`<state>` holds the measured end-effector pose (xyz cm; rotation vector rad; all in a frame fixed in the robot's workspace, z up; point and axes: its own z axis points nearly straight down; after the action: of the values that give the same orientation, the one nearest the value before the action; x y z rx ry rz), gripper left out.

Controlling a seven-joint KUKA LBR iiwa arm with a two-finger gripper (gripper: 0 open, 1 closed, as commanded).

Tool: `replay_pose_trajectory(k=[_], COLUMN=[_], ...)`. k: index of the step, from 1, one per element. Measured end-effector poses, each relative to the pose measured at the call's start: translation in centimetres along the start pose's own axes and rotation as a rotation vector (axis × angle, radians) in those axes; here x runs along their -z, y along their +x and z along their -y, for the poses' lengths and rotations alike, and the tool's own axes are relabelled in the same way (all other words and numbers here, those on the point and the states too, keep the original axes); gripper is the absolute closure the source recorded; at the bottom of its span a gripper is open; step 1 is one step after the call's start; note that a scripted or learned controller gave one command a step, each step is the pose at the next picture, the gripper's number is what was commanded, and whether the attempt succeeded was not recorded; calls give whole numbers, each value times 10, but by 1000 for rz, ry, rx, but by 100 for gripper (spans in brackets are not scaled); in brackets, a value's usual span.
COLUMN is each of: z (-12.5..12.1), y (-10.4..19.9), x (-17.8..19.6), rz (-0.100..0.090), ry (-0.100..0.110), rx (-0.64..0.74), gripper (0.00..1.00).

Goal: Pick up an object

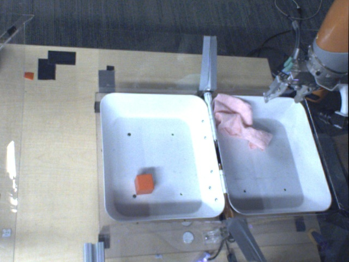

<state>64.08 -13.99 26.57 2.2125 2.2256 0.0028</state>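
The gripper (287, 90) hung spread and empty over the right bin's (305, 198) far rim, beside the pink cloth (240, 123), likely its target.

Arm reaching in from two o'clock, orange band up top, gripper (286, 90) angled toward eight o'clock with fingers (271, 94) spread apart, holding nothing.

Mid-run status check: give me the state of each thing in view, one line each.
Orange block: loose on the left bin floor, near its front-left corner.
Pink cloth: crumpled, in the right bin at its back-left, against the divider wall.
Gripper: above the right bin's back edge, holding nothing, apart from the cloth.
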Motion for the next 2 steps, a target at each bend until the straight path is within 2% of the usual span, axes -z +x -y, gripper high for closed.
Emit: replay_pose_trajectory(k=[1,2], z=[-29,-29], y=[26,54], x=[-10,-116], rz=[0,-1], ry=[-2,1], rx=[-307,-81], gripper=[0,0])
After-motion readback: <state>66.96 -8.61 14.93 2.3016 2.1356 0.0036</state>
